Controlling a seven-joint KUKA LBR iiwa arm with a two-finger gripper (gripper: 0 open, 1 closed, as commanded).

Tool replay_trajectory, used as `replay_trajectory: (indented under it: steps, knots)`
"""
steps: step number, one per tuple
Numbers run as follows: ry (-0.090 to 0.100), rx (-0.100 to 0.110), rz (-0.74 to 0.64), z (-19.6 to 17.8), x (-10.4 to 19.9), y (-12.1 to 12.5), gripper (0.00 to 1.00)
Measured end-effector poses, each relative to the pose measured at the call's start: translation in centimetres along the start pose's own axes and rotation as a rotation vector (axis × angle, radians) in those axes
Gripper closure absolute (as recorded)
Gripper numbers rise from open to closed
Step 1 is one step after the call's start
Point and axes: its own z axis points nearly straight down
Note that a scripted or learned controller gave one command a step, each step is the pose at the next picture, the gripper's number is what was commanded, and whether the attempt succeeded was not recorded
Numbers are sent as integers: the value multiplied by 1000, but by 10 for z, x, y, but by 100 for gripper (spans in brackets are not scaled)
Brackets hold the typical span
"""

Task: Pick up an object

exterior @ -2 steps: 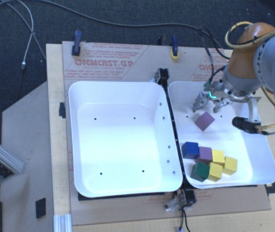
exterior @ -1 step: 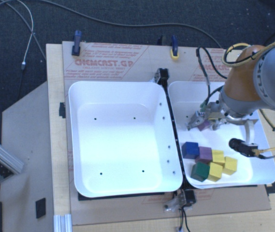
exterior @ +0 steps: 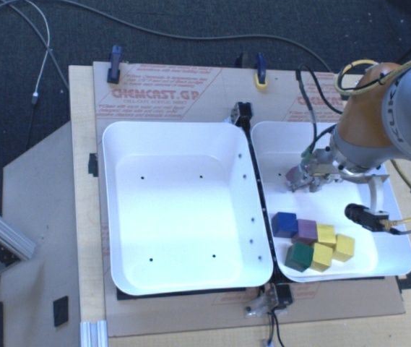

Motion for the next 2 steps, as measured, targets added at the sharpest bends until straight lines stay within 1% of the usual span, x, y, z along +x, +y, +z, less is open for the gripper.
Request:
replay_trajectory:
  steps: [1, 2]
  knots:
    - [1, -11, -6, -135, 54, 62, 100]
    - [0, 1, -1, -128, 51, 59, 0]
